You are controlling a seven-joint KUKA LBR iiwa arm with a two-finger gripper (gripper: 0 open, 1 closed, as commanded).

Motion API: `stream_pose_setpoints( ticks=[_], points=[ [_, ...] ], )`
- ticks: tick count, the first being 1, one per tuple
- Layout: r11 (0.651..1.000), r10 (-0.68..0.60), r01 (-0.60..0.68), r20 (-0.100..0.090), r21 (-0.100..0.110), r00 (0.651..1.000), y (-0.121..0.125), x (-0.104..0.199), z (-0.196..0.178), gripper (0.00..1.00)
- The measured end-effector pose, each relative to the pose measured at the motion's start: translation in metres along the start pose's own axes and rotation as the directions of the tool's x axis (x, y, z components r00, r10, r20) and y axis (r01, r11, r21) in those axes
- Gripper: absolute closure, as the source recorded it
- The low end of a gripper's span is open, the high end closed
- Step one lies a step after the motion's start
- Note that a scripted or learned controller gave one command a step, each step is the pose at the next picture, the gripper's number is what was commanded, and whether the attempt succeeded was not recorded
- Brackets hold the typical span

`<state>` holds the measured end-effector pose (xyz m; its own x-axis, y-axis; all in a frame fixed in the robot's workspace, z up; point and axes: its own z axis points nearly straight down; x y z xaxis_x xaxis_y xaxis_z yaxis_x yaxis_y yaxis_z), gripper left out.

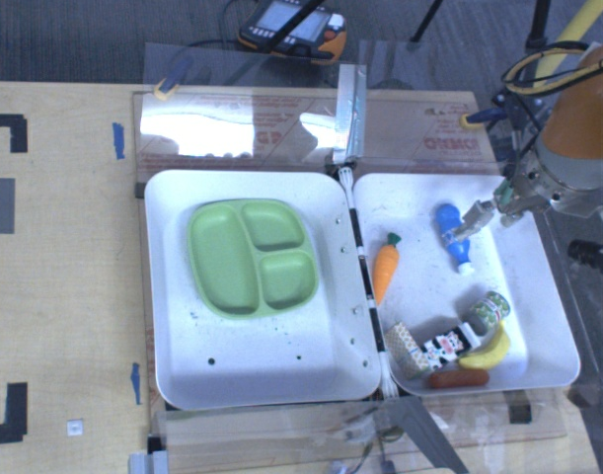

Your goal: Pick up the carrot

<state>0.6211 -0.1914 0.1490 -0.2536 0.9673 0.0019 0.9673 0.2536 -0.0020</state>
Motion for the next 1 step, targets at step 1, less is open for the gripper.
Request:
stream_pose_setpoints(
  ticks=[1],
  points=[
    [0.937,-0.348,0.348,0.005,-0.004,0.937,0.0065,-0.0085,-0.0491,0.00]
  ],
)
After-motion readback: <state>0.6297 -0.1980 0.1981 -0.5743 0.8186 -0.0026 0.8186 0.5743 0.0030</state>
